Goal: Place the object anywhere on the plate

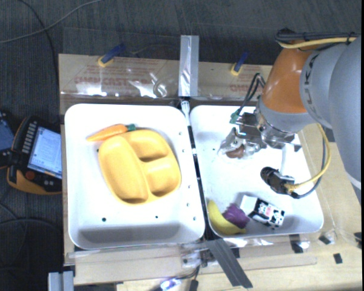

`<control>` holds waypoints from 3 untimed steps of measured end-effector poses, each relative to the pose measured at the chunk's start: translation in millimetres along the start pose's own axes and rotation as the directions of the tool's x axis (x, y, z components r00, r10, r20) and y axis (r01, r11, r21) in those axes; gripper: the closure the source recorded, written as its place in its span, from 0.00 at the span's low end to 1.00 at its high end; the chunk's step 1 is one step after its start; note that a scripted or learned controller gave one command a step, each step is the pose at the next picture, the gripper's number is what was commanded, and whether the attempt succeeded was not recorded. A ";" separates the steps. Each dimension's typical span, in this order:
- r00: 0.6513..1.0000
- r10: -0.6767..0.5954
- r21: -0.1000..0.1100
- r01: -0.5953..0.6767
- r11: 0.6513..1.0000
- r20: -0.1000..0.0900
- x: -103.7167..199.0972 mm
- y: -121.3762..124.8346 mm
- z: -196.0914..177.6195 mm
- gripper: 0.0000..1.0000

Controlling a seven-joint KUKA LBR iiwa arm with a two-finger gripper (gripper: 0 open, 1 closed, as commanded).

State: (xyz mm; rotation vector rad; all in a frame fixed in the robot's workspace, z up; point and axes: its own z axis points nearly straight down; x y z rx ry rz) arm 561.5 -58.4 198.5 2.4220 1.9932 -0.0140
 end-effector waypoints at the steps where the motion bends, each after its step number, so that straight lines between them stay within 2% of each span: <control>1: 0.971 -0.239 -0.002 0.239 0.971 -0.004 55.9 -5.7 -52.3 1.00; 2: 0.892 -0.452 -0.003 0.452 0.892 -0.007 140.5 12.6 5.0 1.00; 3: 0.892 -0.452 -0.003 0.452 0.892 -0.007 140.5 12.7 4.9 0.00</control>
